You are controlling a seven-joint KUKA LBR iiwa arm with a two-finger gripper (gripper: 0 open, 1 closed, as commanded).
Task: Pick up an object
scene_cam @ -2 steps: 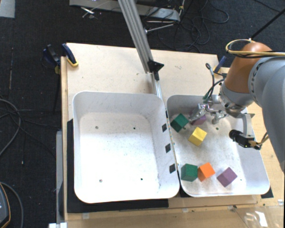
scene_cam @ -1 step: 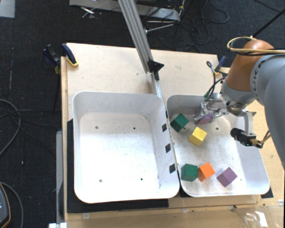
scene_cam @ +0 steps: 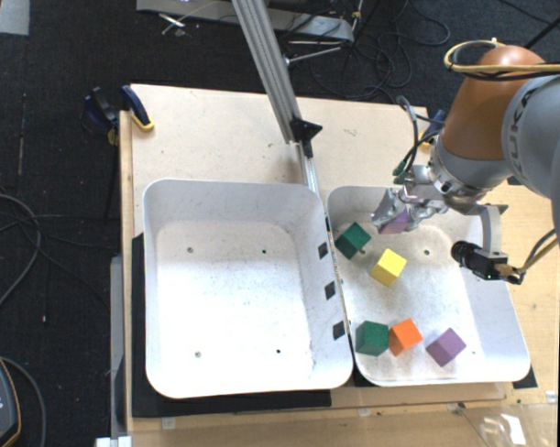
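Note:
My gripper (scene_cam: 396,215) hangs over the back of the right bin (scene_cam: 497,313), shut on a small mauve block (scene_cam: 398,221) that shows between its fingers. Just left of it and lower down, a dark green cube (scene_cam: 354,240) lies on the bin floor. A yellow cube (scene_cam: 388,267) sits a little nearer the front. Along the front of the bin stand a second green cube (scene_cam: 372,338), an orange cube (scene_cam: 405,335) touching it, and a purple cube (scene_cam: 445,347).
The left bin (scene_cam: 227,285) adjoins the right one along a shared rim with black clips. A slanted aluminium pole (scene_cam: 272,66) rises from the back of the bench. A black cable connector (scene_cam: 480,260) hangs beside the arm over the right bin.

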